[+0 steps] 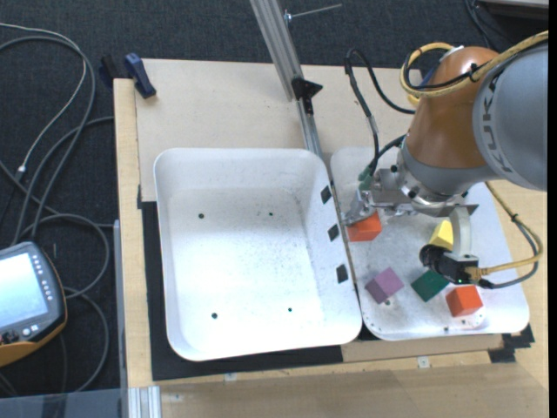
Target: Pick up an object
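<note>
My gripper (365, 207) hangs over the left side of the right bin (409, 322), close to the wall shared with the left bin. An orange block (366, 229) lies right beneath its tip; contact between them cannot be made out. The grey and orange wrist covers the upper half of this bin. Nearer the front lie a purple block (384, 284), a green block (428, 285) and an orange-red block (464, 300). A yellow piece (444, 232) peeks out beside the wrist.
The left bin (235, 157) stands beside the right one, separated by a raised rim with black clips (333, 232). A metal pole (278, 42) slants up from the back. A blue clamp (139, 74) sits at the bench's far left corner.
</note>
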